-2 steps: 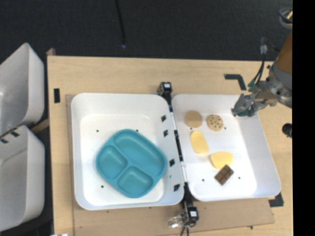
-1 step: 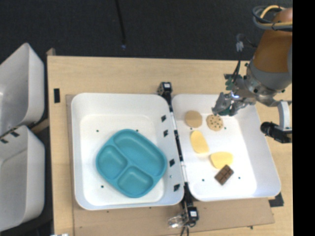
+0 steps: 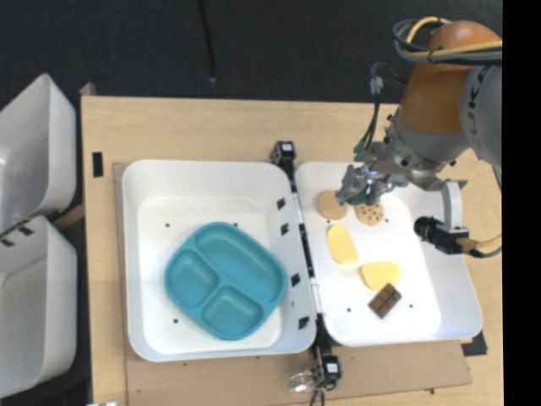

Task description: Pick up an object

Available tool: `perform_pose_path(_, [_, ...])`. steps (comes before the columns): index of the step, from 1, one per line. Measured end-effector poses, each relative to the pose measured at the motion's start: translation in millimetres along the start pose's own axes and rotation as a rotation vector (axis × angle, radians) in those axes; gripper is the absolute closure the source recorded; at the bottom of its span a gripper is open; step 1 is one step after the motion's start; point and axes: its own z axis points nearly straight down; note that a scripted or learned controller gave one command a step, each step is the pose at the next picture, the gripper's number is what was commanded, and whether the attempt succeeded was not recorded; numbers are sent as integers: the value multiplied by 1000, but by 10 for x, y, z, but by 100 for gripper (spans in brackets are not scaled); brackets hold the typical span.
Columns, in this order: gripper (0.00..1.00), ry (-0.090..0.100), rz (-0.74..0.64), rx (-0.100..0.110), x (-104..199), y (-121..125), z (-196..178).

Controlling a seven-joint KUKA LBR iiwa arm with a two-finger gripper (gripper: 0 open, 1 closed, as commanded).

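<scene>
A flat, pale tan wooden bench top [image 3: 211,129] occupies the centre of the frame, its far edge running level across the upper middle. Beyond that edge and down the left side lies a dark charcoal, carpet-like floor [image 3: 254,32], evenly lit, with a thin dark line running diagonally across it at upper centre. At the left edge of the frame stand two white, rounded moulded plastic tubs [image 3: 30,150], one above the other, the lower [image 3: 34,303] reaching toward the lower left corner. Small black fittings sit on the bench surface at left [image 3: 96,165] and lower right [image 3: 474,343]. Lighting is diffuse; shadows are faint.
</scene>
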Motion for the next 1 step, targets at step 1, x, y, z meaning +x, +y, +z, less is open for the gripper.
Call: perform_pose_path(1, [100, 1, -2, 1, 522, -51, -2])
